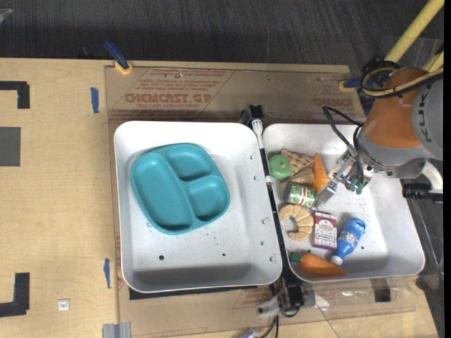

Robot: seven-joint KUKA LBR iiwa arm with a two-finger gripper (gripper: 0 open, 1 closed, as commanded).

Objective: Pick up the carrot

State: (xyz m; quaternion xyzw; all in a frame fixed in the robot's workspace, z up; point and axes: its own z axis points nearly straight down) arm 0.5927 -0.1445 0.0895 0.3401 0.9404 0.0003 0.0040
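At the near rim of the right bin [405,255] lies 1 carrot [318,264], flat, its thick end by the bin's near-left corner. Just behind it are a blue bottle [350,237], a red carton [325,231] and a biscuit [296,220]. Farther back a can [301,195] sits beside a 2nd orange piece [320,173], perhaps another carrot, leaning near a green apple [280,165]. The end effector [331,187] hangs close to that orange piece; whether it is released or clenched cannot be told at this slant. The left bin [134,259] holds a teal tray [180,186]. The risk: in such crowding, a descent here could nudge the can or close on the wrong item.
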